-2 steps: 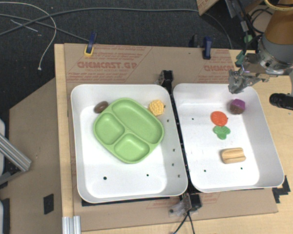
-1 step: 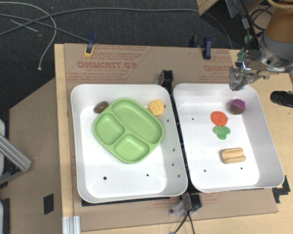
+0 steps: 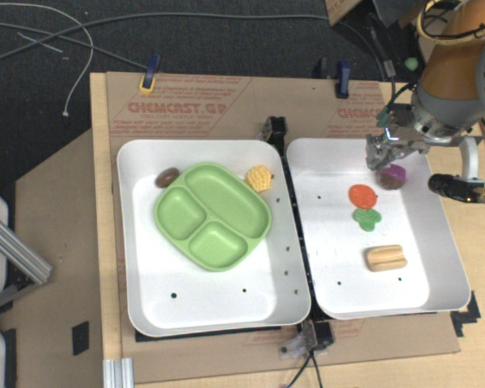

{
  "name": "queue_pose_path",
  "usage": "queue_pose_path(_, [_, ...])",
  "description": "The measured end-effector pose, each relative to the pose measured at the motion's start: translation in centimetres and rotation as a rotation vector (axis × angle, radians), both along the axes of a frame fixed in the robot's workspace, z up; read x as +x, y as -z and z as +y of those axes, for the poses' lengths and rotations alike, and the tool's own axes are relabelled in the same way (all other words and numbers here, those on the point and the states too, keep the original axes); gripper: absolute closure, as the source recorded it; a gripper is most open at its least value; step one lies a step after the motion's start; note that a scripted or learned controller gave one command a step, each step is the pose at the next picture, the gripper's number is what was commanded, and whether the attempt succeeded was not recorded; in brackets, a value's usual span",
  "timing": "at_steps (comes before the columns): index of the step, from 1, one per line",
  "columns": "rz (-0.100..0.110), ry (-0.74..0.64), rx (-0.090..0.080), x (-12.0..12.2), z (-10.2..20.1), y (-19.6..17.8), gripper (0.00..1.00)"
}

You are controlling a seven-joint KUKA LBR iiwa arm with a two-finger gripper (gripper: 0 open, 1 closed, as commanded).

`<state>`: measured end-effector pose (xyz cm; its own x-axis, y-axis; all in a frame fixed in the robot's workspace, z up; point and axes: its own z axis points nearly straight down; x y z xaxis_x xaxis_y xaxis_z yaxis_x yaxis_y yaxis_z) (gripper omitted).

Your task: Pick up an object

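Nearest the camera, in the right bin [image 3: 436,293], a tan bread-roll toy [image 3: 385,258] lies on its side toward the front, apart from everything else. Just behind it sits a small green leafy piece [image 3: 367,219], touching or nearly touching an orange-red round piece [image 3: 362,195] directly beyond. In the left bin [image 3: 145,297], a green divided plate [image 3: 213,215] with three compartments rests tilted in the middle; a yellow corn-like toy [image 3: 259,178] lies just beside its far right rim, and a small brown oval object [image 3: 167,177] lies just beside its far left rim. Farther back in the right bin, a purple object [image 3: 392,175] sits near the far right corner, and the gripper [image 3: 383,153] hangs directly over its far side, close to or touching it. Whether the tool is released or clenched cannot be told, because the metal wrist hardware hides that part from this slanted view. The grey arm with its orange band [image 3: 453,63] rises away to the upper right. Both bins rest on a cardboard sheet [image 3: 226,103] held by two blue clamps [image 3: 151,71] at the far edge.
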<state>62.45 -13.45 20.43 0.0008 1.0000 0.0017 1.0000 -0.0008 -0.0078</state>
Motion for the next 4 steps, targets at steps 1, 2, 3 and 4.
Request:
queue_pose_path(1, [-0.005, -0.001, -0.001, 0.1, 0.5, 4.1, 0.00])
queue_pose_path(2, [-0.002, -0.001, 0.000, -0.1, 0.9, 10.3, 0.00])
queue_pose_path(3, [-0.009, 0.000, -0.001, 0.0, 0.9, 8.8, 1.00])
queue_pose_path(4, [-0.014, -0.002, -0.003, 0.3, 1.3, 4.3, 1.00])
